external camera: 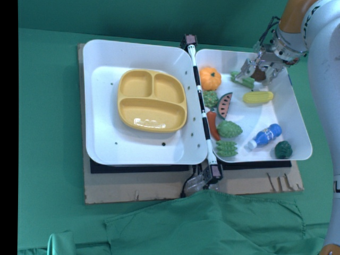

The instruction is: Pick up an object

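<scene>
Matt green cloth (53, 142) over the bench, 2 glossy white plastic bins (106, 142), smooth yellow plastic tray (153, 100) (shiny highlights), rough brown cardboard (133, 193) beneath, glossy blue bottle (265, 136) below metal gripper (260, 70)
</scene>
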Robot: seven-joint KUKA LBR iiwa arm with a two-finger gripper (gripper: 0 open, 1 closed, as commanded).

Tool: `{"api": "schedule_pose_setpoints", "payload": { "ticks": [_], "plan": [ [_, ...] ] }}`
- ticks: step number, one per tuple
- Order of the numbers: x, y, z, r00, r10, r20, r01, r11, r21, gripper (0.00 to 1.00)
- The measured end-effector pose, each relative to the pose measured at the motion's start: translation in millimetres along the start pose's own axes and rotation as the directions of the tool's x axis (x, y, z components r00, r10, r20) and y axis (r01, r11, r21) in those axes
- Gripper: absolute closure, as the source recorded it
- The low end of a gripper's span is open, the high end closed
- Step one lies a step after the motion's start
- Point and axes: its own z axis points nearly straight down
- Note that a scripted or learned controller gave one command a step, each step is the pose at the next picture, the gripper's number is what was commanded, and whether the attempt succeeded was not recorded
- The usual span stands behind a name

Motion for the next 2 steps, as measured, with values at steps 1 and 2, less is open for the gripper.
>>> {"api": "schedule_pose_setpoints", "payload": {
  "ticks": [1, 2],
  "plan": [
    [0.8, -9.4, 0.0, 1.000, 0.004, 0.004, -0.004, 1.000, -0.027, 0.00],
    [2.4, -27.9, -0.4, 1.000, 0.009, 0.012, -0.008, 0.997, -0.070, 0.00]
  ]
}}
